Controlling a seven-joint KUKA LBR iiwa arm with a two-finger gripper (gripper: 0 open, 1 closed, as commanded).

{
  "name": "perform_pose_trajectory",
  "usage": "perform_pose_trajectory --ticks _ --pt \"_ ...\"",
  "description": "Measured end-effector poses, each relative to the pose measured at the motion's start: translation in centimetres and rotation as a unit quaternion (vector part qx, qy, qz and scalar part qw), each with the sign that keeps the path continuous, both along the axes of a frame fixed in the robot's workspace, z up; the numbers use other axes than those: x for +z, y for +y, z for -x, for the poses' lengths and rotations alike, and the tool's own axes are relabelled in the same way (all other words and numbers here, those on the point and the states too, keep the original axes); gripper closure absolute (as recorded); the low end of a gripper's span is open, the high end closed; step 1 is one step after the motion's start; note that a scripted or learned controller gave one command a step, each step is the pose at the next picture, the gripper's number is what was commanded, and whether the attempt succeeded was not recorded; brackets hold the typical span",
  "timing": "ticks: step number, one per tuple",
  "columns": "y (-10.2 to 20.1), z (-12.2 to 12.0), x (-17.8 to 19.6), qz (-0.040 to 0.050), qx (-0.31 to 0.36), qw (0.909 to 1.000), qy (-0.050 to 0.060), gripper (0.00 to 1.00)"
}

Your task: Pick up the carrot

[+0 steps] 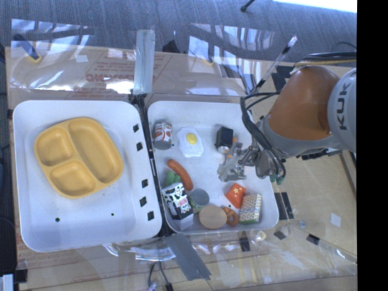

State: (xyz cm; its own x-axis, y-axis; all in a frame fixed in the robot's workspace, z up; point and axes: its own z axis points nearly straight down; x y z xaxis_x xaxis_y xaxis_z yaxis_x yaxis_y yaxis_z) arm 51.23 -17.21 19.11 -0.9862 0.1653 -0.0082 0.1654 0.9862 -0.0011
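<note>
The carrot [180,173] is a slim orange-red stick with a green tuft at its lower left end. It lies at a slant in the left half of the right bin [206,109]. My gripper [233,167] hangs low over the middle right of that bin, about a hand's width right of the carrot and apart from it. Nothing shows between the gripper and the carrot but bare bin floor. An orange wedge [235,194] lies just below the gripper.
In the right bin are a small can [162,134], a fried egg [192,142], a cow-patterned box [176,200], a grey disc [199,197], a tan ball [212,217] and a speckled block [250,208]. A yellow divided plate [77,156] fills the left bin [36,223].
</note>
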Motion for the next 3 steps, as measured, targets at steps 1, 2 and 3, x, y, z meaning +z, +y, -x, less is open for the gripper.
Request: perform_pose_trajectory --ticks 1,2,3 --pt "-4.0 3.3 4.8 0.0008 0.104 0.9945 0.002 1.00" --pt "-3.9 3.3 4.8 0.0004 0.105 0.9945 0.002 0.00" --pt "-3.5 -0.5 -7.5 -0.0044 0.044 0.9990 0.010 0.00"
